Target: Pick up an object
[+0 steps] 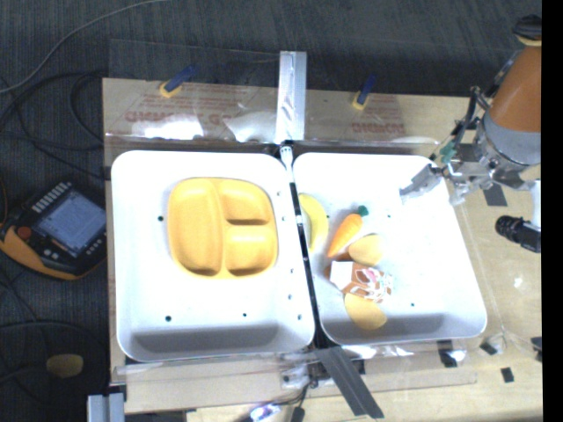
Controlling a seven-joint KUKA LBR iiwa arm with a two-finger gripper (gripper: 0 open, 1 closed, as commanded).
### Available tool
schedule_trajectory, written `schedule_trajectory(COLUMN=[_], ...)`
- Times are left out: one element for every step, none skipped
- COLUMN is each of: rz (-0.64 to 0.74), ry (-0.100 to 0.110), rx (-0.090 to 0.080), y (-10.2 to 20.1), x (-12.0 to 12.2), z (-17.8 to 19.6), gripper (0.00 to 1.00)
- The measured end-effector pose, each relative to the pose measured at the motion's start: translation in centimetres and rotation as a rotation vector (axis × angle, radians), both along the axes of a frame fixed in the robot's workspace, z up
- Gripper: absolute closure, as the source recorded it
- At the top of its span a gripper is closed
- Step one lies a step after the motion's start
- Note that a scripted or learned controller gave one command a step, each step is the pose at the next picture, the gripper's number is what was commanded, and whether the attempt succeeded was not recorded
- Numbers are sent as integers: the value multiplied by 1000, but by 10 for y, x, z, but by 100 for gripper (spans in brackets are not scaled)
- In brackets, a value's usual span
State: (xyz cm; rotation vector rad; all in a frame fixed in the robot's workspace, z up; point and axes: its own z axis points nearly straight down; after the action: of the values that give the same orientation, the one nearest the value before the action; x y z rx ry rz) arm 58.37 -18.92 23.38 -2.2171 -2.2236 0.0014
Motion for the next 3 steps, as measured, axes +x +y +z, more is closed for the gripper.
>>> schedule_trajectory(rz=[217, 158, 445], ry=[1, 0, -9], rx=[0, 1, -6], y=[35, 72, 89], x=[6, -2, 8], z=[-116, -110, -145], gripper=[0, 0, 0])
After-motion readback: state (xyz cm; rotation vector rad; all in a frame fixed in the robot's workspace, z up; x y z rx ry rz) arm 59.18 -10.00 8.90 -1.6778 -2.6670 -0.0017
